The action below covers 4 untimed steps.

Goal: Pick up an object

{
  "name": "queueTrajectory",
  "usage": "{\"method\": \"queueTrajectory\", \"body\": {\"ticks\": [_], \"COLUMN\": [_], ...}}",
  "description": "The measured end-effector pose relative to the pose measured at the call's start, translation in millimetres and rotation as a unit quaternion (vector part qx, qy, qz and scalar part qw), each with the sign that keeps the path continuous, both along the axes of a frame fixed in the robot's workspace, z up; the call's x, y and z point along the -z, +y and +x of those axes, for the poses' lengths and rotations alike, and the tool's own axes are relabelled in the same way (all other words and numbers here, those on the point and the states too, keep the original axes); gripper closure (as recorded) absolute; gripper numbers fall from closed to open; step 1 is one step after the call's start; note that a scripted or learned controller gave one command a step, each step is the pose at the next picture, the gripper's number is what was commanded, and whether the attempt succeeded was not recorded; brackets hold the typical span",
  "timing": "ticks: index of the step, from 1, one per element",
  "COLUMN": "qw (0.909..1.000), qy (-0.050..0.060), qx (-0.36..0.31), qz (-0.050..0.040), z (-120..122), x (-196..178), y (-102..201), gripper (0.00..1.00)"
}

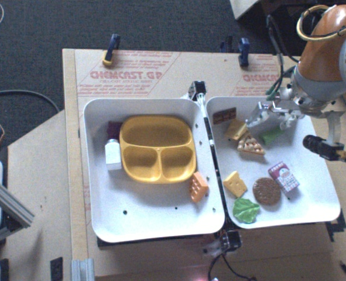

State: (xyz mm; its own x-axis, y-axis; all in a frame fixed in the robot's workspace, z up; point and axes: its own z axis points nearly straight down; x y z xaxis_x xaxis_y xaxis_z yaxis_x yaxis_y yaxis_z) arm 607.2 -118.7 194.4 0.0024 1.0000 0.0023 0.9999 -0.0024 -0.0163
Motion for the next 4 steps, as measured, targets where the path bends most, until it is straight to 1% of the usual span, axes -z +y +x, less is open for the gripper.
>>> {"method": "queueTrajectory", "body": {"ticks": [1,2,3,4], "qw": [1.0,1.0,1.0,1.0], "qy": [-0.007,-0.005,-0.004,-0.006], "qx": [-0.001,-0.001,-0.001,-0.001], "qz": [-0.0009,-0.0002,-0.0002,-0.0005], "z": [3.2,-2.6,-3.3,-3.7], "x": [-8.4,38.2,102.5,110.4], "y": [0.1,7.0,7.5,8.0], "gripper": [0.0,0.0,0.0,0.0]}}
